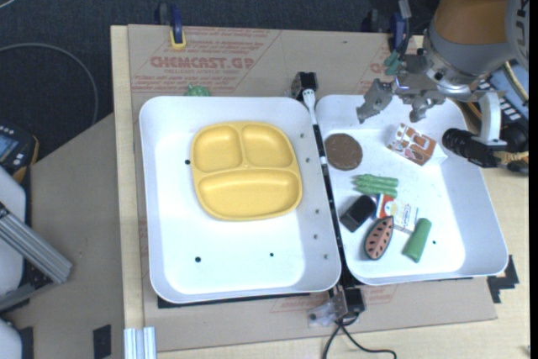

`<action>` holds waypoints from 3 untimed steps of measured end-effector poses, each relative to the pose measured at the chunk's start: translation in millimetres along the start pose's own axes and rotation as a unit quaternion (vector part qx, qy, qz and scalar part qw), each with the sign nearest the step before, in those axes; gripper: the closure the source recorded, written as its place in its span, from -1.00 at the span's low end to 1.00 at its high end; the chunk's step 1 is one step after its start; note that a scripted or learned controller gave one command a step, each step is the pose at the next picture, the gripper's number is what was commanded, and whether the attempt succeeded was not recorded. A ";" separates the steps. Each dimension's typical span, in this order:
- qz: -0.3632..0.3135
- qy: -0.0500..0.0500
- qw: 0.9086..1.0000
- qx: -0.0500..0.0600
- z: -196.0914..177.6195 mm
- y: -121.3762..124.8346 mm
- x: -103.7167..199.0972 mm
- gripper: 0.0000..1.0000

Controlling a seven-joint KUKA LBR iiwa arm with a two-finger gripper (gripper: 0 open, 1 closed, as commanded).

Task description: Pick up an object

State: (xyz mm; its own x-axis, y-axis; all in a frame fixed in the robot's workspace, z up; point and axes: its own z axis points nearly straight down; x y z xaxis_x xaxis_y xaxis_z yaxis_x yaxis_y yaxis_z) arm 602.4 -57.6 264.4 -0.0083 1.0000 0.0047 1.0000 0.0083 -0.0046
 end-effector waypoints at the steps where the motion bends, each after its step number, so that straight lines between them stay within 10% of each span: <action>1: -0.001 0.000 1.000 0.000 19.8 -31.5 96.7 -1.00; 2: 0.004 -0.002 1.000 -0.003 8.0 -29.6 89.9 1.00; 3: 0.004 -0.002 1.000 -0.002 8.7 -29.8 89.8 -1.00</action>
State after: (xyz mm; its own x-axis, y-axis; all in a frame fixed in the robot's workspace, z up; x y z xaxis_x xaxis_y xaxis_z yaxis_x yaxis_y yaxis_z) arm 571.8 32.1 256.3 0.0002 1.0000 0.0007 1.0000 -0.0002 -0.0003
